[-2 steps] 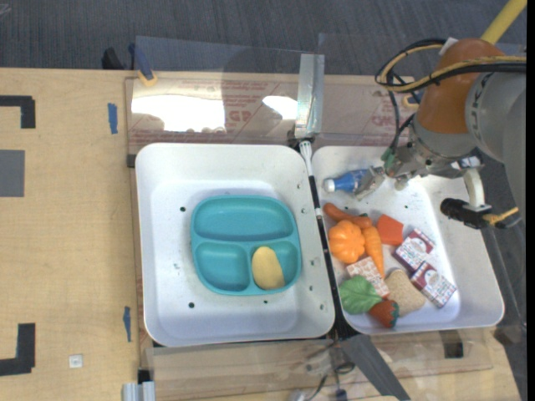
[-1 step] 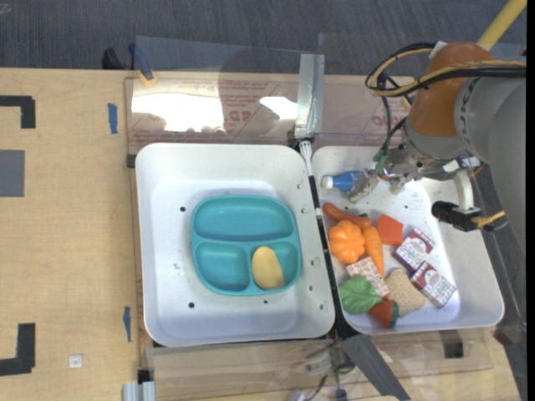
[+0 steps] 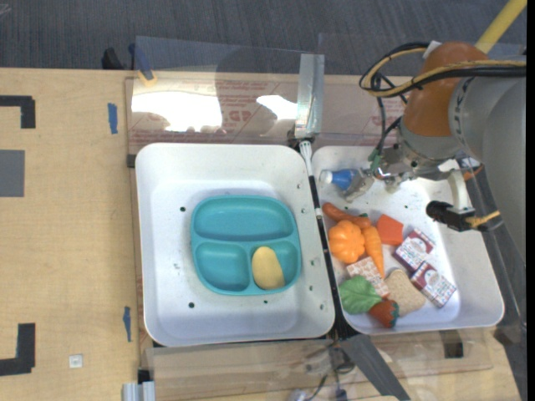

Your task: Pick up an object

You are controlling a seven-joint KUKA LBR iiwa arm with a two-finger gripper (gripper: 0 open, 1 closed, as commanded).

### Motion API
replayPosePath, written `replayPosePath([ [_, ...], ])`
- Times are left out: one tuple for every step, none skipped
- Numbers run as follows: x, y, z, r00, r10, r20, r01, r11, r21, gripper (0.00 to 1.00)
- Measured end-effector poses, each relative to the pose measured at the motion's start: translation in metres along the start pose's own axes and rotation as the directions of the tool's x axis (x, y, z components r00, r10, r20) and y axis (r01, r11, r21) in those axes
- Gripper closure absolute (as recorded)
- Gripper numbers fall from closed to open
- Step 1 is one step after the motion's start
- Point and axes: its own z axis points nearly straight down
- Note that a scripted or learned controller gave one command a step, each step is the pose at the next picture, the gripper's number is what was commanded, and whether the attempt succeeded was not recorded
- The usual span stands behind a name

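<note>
We see a grey arm (image 3: 493, 111) with a rounded orange band (image 3: 435, 90) above its wrist. Yellow and black cables (image 3: 393, 69) loop beside that band. Below it sits a metallic gripper (image 3: 380, 174), its details too small to read.

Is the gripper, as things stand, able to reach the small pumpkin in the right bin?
Probably yes. The pumpkin lies uncovered on top of the pile, and the gripper hangs just above it in the same right bin, though a carrot presses against its side.
</note>
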Motion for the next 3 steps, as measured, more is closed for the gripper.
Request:
replayPosePath([
  [0.0036,-0.0017,-0.0085,1.000,-0.001,-0.010,0.001,1.000,0.011,1.00],
  [0.0094,0.0005,-0.0006,0.989,0.147,-0.007,-0.147,0.989,0.010,1.00],
  [0.0075,0.0012,-0.0002,0.989,0.147,-0.002,-0.147,0.989,0.002,0.00],
])
